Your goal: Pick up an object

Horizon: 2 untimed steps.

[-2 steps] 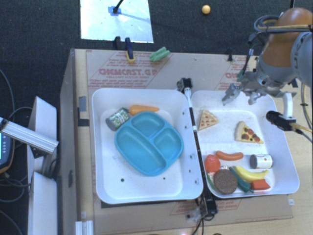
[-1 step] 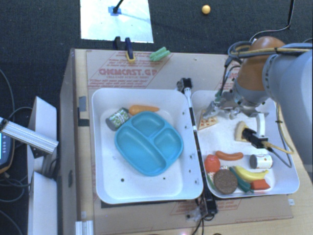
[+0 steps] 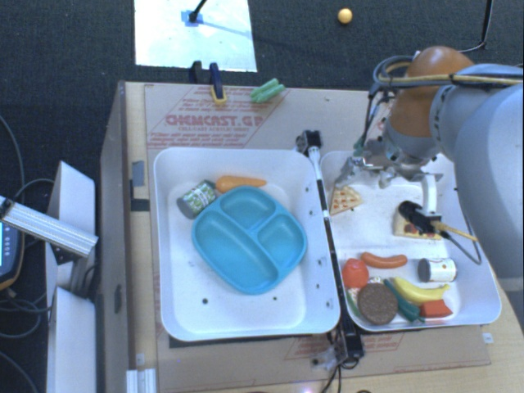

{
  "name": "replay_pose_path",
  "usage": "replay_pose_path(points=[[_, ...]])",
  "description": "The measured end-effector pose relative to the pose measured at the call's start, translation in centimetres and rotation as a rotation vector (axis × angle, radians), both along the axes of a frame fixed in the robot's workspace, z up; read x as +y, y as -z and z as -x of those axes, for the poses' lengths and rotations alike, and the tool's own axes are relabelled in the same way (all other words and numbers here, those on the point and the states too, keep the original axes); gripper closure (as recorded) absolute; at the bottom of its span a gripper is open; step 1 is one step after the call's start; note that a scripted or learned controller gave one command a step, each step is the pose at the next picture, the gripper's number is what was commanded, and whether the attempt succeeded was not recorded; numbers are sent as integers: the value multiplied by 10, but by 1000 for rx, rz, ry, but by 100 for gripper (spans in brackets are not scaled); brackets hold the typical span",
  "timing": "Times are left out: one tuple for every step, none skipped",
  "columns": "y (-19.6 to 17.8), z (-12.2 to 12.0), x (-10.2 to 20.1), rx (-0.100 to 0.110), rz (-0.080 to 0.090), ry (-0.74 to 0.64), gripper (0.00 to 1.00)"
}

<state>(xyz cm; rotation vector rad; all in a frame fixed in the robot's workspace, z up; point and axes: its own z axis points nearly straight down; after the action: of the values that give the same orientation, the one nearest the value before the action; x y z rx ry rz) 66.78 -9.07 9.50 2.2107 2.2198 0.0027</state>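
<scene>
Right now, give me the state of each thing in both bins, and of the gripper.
blue plate, flat and right way up in the left bin.
can, on its side, beside the plate.
carrot, lying flat beyond the plate.
waffle wedge, lying flat in the right bin.
sausage, lying flat.
banana, lying flat.
gripper, hanging above the right bin's far end.

A green object (image 3: 267,91) lay at the far edge of the bench (image 3: 237,123), with a blue clamp (image 3: 216,82) near it. Beyond, a yellow ball (image 3: 345,15) and a white sheet (image 3: 164,23) lay on the dark floor (image 3: 65,47).
</scene>
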Motion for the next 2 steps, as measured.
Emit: replay_pose_path(points=[[4, -4, 4, -4, 0, 0, 0], [5, -4, 4, -6, -1, 0, 0]])
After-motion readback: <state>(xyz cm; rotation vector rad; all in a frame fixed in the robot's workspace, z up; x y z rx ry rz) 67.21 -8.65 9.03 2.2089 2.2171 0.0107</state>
